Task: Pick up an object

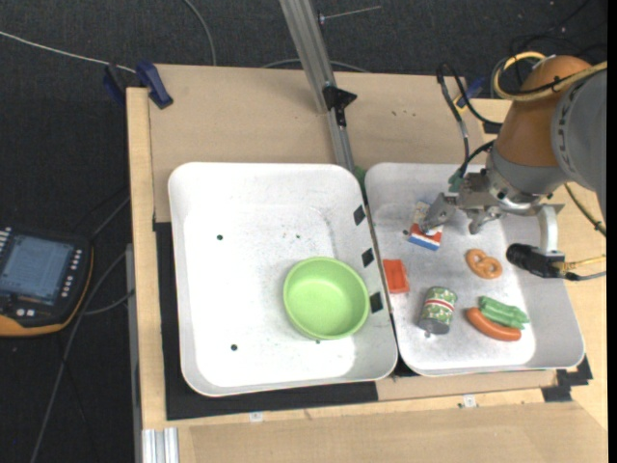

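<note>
Two white bins sit side by side on the desk [241, 114], and the arm [549, 133] reaches in from the right over the right bin [549, 350]. Its gripper [453, 215] hangs at the bin's upper middle with jaws spread, one finger [431, 217] touching or just above a small red, white and blue block [424, 238]; whether it grips the block cannot be told. The block's long axis runs left to right with a slight downward tilt to the right. Near it lie an orange ring [484, 263], a carrot [498, 318] lying lengthwise left to right, a green-labelled can [438, 310] tilted upright, and an orange block [395, 276] at the bin's left edge, long axis up and down. A green bowl [326, 298] sits in the left bin [222, 278].
</note>
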You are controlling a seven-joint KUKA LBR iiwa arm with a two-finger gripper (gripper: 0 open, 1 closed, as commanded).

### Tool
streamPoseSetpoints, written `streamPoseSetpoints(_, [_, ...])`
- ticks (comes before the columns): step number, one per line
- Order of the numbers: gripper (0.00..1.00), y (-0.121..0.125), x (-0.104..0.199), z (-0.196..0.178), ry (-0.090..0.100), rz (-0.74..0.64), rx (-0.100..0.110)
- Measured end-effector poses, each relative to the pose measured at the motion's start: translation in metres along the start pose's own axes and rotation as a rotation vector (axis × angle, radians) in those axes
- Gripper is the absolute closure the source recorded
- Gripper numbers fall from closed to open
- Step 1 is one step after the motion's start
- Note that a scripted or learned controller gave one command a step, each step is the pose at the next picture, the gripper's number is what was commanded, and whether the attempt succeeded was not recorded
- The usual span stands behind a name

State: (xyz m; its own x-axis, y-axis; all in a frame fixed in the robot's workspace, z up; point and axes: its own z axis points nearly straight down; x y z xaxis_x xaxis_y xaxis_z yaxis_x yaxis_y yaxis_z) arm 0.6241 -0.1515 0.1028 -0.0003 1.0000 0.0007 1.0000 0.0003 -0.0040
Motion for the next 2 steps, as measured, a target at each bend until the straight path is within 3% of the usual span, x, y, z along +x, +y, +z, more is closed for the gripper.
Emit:
streamPoseSetpoints(1, [1.0,0.002,0.0,-0.014,-0.001,0.0,-0.006])
streamPoseSetpoints(2, [1.0,-0.001,-0.004,-0.058,-0.002,0.0,-0.008])
